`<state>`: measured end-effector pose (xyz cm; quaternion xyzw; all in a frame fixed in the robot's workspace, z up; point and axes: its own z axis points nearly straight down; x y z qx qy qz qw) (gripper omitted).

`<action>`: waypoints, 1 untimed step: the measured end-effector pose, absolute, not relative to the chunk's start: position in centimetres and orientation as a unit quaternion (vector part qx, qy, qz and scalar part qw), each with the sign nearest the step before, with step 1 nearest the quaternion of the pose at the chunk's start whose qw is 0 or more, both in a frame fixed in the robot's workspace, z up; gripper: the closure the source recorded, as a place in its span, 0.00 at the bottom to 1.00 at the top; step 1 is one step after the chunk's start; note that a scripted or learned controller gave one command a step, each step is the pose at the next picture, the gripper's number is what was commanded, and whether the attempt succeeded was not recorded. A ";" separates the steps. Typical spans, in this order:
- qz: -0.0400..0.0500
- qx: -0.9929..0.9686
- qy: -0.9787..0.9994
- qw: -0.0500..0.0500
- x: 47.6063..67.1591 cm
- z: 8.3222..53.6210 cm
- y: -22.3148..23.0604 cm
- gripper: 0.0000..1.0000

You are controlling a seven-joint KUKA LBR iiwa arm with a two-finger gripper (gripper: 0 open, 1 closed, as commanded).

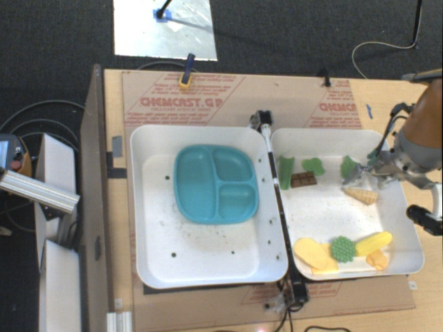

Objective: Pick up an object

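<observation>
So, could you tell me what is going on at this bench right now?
The arm reaches into the right bin, its gripper low over a green piece and a beige wedge near the far right. The left bin holds a teal divided plate. Nothing looks lifted yet.

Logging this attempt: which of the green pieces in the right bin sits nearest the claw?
The dark green piece at the bin's far right, just beside the claw. The other green pieces lie farther left by the brown block or lower by the yellow items.
</observation>
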<state>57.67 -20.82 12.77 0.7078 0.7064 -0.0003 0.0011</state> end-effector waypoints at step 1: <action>0.001 0.705 0.710 0.002 63.3 8.3 -19.8 0.00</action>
